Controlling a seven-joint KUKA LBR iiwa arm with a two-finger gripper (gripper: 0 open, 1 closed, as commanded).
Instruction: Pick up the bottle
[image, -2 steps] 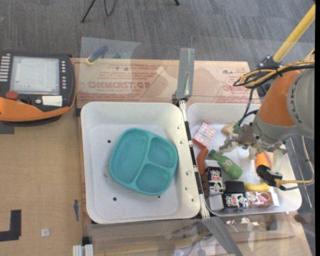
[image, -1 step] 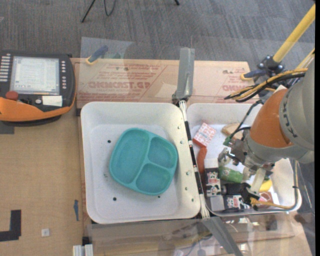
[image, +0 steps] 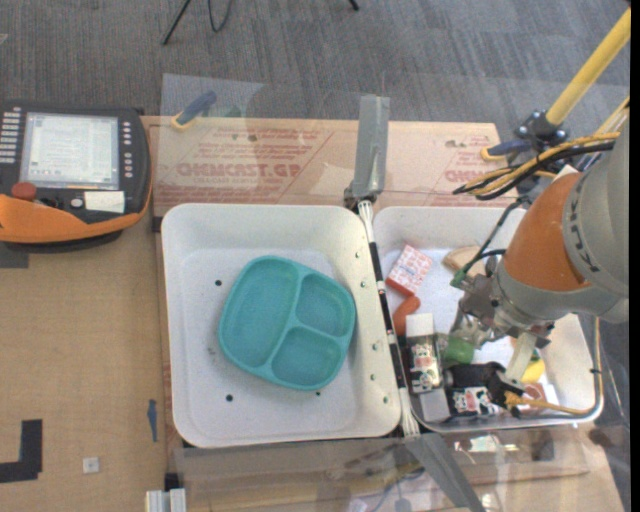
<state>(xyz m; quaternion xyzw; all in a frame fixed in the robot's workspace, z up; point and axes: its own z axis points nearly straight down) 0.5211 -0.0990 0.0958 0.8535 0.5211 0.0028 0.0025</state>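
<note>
While my pincer (image: 478, 335) hangs low over the right bin (image: 580, 345), I cannot tell how it is set, for my own wrist hides it. What I take for the bottle (image: 423, 358) lies on its side against the bin's left wall, white cap toward the far end, just below an orange thing (image: 404, 311) and above a dark packet (image: 470, 390). I judge it light, stiff and smooth, apt to roll or slip, so I would grip across its labelled middle. Room is poor: wall on one side, clutter touching elsewhere. The left bin (image: 190, 300), holding a teal tray (image: 288, 322), offers open space.
</note>
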